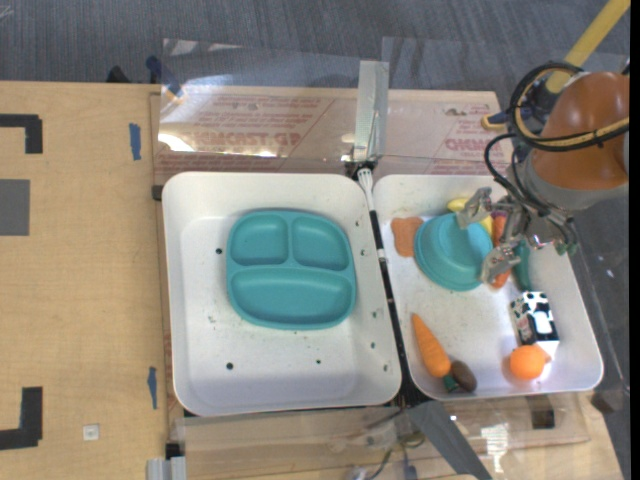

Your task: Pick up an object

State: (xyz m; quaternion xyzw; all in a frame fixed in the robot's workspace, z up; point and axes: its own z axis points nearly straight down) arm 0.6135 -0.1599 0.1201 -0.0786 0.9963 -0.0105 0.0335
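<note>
The bench [70, 268] carries two shallow white bins side by side. The left bin [190, 368] contains a teal divided plate [292, 268], lying flat near the bin's centre, with three compartments facing up.

The right bin [580, 368] contains several smaller items. A teal bowl [448, 253] sits tilted in the upper half, with an orange piece [405, 236] just beside it on the left and a yellow item [470, 208] partly hidden behind its upper rim. A toy carrot [432, 346] lies diagonally near the bin's lower left, its tip touching a dark brown item [462, 376]. A black-and-white block [536, 316] lies near the right wall, with an orange ball [527, 362] just below it.

The arm [580, 133] enters from the right. The gripper [505, 238] is positioned over the right edge of the teal bowl, fingers spread apart with one finger [498, 260] at the bowl's rim. No object is visible between the fingers. The block and ball lie below the gripper, apart from it.
</note>
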